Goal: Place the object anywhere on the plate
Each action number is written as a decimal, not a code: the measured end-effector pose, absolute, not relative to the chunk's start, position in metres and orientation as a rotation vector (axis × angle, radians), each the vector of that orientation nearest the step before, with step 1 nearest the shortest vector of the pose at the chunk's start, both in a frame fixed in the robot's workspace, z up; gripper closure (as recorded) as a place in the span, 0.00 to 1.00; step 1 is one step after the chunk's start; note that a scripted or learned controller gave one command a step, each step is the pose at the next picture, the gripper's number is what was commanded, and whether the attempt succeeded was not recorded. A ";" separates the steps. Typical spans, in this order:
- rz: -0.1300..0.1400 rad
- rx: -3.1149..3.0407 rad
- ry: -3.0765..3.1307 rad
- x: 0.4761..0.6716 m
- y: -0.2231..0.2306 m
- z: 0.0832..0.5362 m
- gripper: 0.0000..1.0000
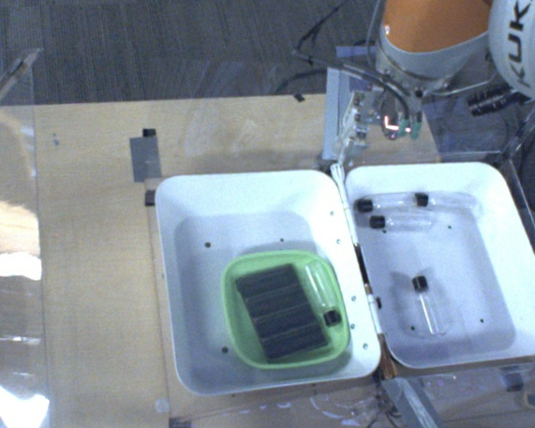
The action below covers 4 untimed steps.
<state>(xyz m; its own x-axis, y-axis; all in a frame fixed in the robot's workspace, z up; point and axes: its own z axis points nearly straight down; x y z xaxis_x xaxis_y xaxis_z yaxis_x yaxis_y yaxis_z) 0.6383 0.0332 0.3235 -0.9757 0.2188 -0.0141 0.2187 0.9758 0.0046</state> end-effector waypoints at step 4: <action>0.004 -0.768 3.037 0.579 0.143 0.174 1.00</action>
